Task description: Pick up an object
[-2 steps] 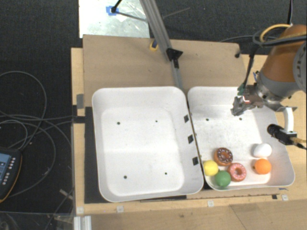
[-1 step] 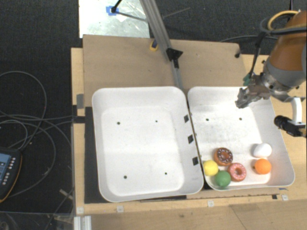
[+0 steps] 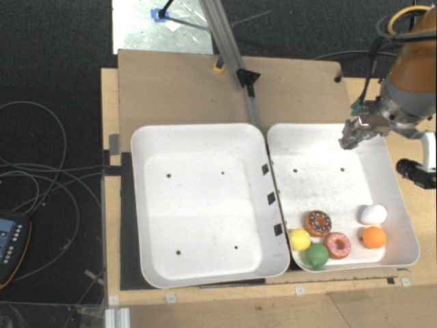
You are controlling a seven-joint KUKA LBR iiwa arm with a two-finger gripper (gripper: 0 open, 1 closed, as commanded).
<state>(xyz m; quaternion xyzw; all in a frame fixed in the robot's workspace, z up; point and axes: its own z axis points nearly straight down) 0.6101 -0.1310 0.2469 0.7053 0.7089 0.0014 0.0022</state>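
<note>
From my station I see the left bin point(image 3: 205, 203) on the surface point(image 3: 300, 80), and beside it the right bin point(image 3: 328, 176), which I take as my landmark. Every object sits at that bin's near edge: a yellow ball point(image 3: 300, 239) by its left wall, a green ball point(image 3: 316, 254) touching it, a chocolate donut point(image 3: 318, 222) just behind those, a pink donut point(image 3: 337, 244) next along, then a white ball point(image 3: 373, 214) and an orange ball point(image 3: 373, 237) toward its right wall. The gripper point(image 3: 352, 138) hangs over the bin's far right part, well apart from them all; I cannot tell how it is set, and nothing is visibly held.
</note>
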